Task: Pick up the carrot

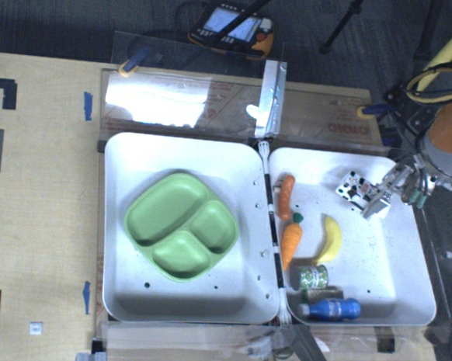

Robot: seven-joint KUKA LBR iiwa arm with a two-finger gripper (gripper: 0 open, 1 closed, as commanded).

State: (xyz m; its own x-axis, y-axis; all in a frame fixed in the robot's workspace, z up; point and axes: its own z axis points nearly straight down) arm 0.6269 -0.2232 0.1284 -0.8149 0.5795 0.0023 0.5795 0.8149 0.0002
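Carrot (290,241) by the right bin's (404,295) left wall, hand (373,206) well apart, grip state unclear.

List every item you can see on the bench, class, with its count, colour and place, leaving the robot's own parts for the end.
left bin: 1, white, bench left
right bin: 1, white, bench right
divided plate: 1, green, inside left bin
carrot: 1, orange, right bin by the divider
hot dog: 1, orange-red, right bin, behind the carrot
banana: 1, yellow, middle of right bin
can: 1, green, right bin near front
bottle: 1, blue, lying at right bin's front
arm: 1, grey and orange, right side
claw: 1, over right bin's far part
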